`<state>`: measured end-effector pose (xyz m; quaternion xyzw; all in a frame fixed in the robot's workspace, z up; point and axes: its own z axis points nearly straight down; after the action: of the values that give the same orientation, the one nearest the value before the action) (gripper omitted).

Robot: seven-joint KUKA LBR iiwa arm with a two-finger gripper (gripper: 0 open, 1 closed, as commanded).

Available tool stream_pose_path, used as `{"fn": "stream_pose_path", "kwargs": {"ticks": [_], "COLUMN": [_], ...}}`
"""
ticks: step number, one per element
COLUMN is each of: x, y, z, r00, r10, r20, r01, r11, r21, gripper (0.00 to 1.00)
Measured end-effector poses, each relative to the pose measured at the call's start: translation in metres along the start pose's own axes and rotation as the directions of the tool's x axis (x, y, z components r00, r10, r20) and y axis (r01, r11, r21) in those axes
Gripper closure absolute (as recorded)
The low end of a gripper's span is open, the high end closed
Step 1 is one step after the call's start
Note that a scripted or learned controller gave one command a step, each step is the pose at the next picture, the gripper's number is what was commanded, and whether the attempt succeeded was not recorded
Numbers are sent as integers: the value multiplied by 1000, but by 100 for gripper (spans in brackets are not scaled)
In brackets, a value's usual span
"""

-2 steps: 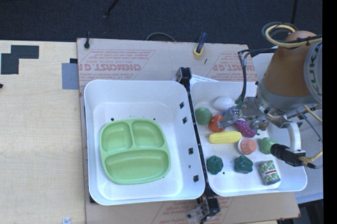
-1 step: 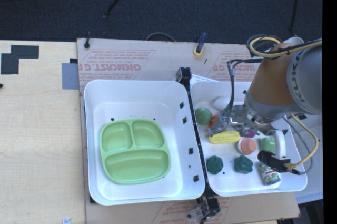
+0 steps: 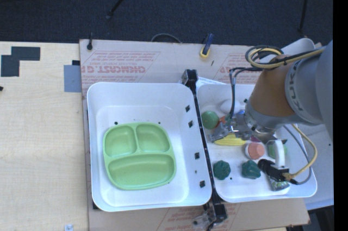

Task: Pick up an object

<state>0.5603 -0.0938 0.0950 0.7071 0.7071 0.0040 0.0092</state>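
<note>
Closest to the camera: left dark green lump (image 3: 221, 169) and right dark green lump (image 3: 250, 170). Both lie on the floor of the right bin (image 3: 306, 187) toward its near edge, apart from each other. The left lump is close to the wall shared with the other bin.

Pink round thing (image 3: 255, 150) sits just behind the right lump, very close to it; contact is unclear. Yellow piece (image 3: 228, 141) lies flat mid-bin, just left of the pink round thing. Green ball (image 3: 210, 118) is behind the yellow piece, near the bin's left wall. White and green item (image 3: 277, 151) is toward the bin's right side, partly under the arm (image 3: 283, 91).

The arm reaches in over the bench's right edge and bends down over the right bin. The gripper (image 3: 232, 126) is low over the middle of that bin, between the green ball and the yellow piece, right by the yellow piece's far side. I cannot tell whether it is open or closed, nor whether it touches or grips anything.

The left bin (image 3: 109, 95) holds a light green plate (image 3: 140, 155) with three compartments, flat, toward the bin's near left. Both bins rest side by side, touching, on a cardboard sheet (image 3: 125, 64) on the pale bench (image 3: 38, 143). A blue and yellow clamp (image 3: 206, 46) is at the cardboard's far edge.
</note>
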Motion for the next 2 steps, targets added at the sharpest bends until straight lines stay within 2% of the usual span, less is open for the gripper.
{"fn": "stream_pose_path", "kwargs": {"ticks": [1,2], "x": [-1,-6], "y": [5,8], "z": [-17,-79], "r00": [1000,1000], "r10": [4,0], "r20": [0,-7], "r01": [-4,0], "r11": [1000,1000], "r21": [-15,18], "gripper": [100,100]}}
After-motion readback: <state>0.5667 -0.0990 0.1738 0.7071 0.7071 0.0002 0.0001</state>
